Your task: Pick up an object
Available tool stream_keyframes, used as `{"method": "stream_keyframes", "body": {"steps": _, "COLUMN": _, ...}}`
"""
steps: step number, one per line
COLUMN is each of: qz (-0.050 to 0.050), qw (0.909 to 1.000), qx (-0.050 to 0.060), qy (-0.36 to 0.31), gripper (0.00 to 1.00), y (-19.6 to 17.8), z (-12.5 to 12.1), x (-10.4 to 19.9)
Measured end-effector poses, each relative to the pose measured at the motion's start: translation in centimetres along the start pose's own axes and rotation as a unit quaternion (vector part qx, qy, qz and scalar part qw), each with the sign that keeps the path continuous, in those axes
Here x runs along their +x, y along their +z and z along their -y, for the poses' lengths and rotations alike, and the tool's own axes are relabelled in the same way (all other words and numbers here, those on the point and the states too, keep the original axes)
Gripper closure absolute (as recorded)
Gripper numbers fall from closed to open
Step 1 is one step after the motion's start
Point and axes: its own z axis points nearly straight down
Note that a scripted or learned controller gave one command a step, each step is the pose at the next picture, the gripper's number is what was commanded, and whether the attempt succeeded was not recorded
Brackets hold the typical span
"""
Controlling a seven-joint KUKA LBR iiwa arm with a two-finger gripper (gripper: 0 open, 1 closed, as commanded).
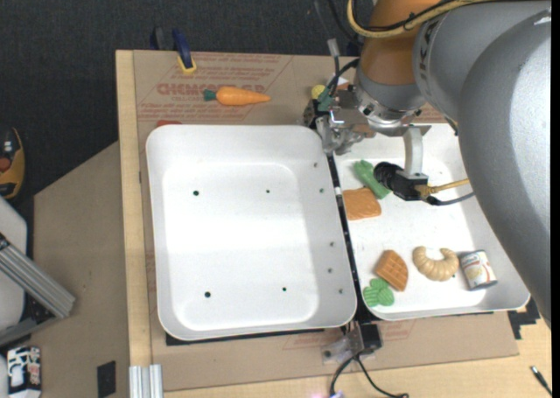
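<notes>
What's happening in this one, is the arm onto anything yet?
The KUKA arm reaches in over the right bin, its claw down at the bin's far left corner, near the divide between the two bins. Nothing is visibly held. In the right bin lie a green piece, an orange block, a waffle-like piece, a croissant, a small can and a green leafy item. A toy carrot lies on the cardboard behind the left bin.

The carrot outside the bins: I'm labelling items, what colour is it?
Orange with a green top; the carrot shows in the camera view.
</notes>
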Motion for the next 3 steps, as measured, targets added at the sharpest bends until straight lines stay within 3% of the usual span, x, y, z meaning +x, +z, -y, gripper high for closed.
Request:
{"method": "stream_keyframes", "body": {"steps": 1, "qz": -0.001, "qw": 1.0, "qx": -0.007, "qy": 0.0, "gripper": 1.0, "y": -16.5, "z": 1.4, "x": 3.4}}
{"method": "stream_keyframes", "body": {"steps": 2, "qz": -0.005, "qw": 1.0, "qx": -0.007, "qy": -0.004, "gripper": 1.0, "y": -32.1, "z": 11.0, "x": 13.5}}
{"method": "stream_keyframes", "body": {"steps": 3, "qz": -0.001, "qw": 1.0, "qx": 0.0, "qy": 0.0, "gripper": 1.0, "y": -35.5, "z": 13.7, "x": 19.3}}
